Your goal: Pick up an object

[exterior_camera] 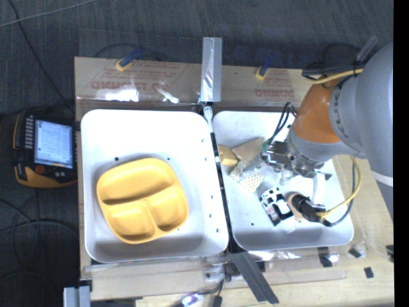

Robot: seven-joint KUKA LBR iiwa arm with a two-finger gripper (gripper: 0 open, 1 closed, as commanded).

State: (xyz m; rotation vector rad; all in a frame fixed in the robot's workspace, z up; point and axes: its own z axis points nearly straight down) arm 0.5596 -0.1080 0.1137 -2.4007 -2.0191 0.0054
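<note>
Gripper [275,158] over right bin [319,238] | grip state: cannot tell | tan block [246,150], white perforated piece [249,181] lying in right bin | nothing visibly secured; grasp and lift outstanding

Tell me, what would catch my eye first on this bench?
The big yellow divided tray stands out most, filling much of the left bin. Next comes the grey arm with its orange band, reaching in from the right over the right bin. A small huddle of tan and white scraps lies there near the wall between the bins.
</note>
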